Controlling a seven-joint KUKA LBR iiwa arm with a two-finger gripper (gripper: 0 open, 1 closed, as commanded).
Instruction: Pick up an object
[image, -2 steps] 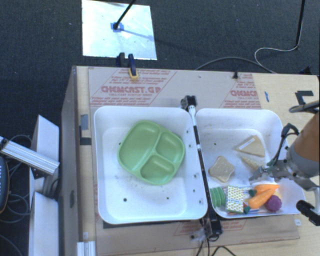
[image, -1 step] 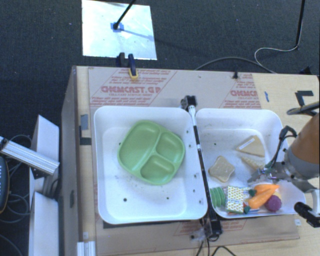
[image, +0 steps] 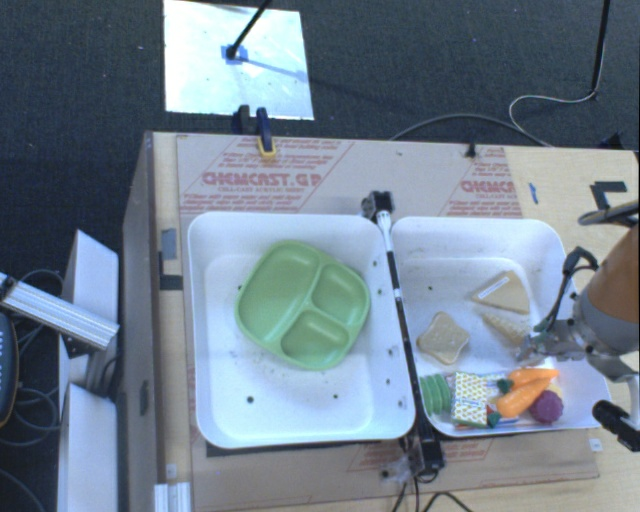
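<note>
Reaching in from the right, the gripper (image: 545, 345) hangs low over the right bin (image: 440, 240). I cannot tell what its grip is doing. It sits just above the orange carrot (image: 520, 392), with the purple toy (image: 546, 405) near. The green plate (image: 303, 303) lies in the left bin (image: 215, 250).

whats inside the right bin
The right bin holds toy food: two bread pieces, a wedge, green beans, a carrot, a purple piece. The gripper covers part.

Bright even light, soft focus, glaring white bins (image: 300, 225)
</note>
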